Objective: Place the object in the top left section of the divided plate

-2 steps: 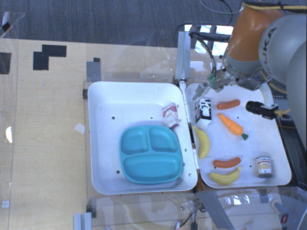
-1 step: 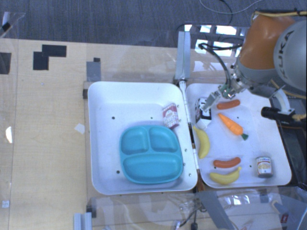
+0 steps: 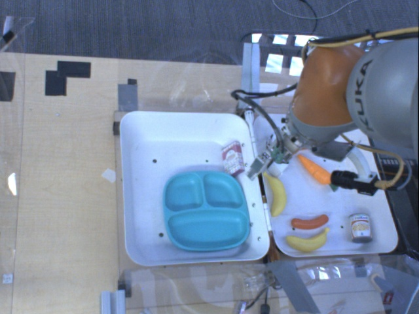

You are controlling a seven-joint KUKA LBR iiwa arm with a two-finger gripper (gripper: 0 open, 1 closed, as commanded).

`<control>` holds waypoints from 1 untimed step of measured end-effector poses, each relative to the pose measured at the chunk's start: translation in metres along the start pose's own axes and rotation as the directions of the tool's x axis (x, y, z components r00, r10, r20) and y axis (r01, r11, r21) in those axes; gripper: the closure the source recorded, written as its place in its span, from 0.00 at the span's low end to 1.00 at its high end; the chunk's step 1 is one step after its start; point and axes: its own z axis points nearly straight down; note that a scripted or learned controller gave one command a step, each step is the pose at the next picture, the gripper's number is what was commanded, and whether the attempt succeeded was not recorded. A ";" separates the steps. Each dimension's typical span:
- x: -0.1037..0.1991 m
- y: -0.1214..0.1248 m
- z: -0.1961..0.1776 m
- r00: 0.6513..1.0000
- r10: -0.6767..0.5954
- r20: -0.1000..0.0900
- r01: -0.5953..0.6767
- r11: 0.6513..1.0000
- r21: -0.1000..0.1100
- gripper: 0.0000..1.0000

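A blue divided plate (image 3: 207, 211) lies in the left bin (image 3: 147, 175), with two small sections at the top and one large section below. A small red-brown packet (image 3: 232, 157) rests on the bin floor just above the plate's top right section. My gripper (image 3: 257, 167) hangs over the wall between the two bins, right beside the packet's right edge. The view does not show whether the packet is touched or gripped. The grey arm with its orange band (image 3: 327, 87) reaches in from the upper right.
The right bin (image 3: 386, 237) holds two yellow bananas (image 3: 277, 195) (image 3: 308, 242), an orange carrot (image 3: 314, 169), a red sausage (image 3: 309, 223) and a small can (image 3: 359, 227). Black cables (image 3: 262, 113) loop from the wrist over the bins' divide.
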 end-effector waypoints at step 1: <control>0.000 0.000 0.000 1.000 0.001 0.000 -0.001 1.000 0.000 0.00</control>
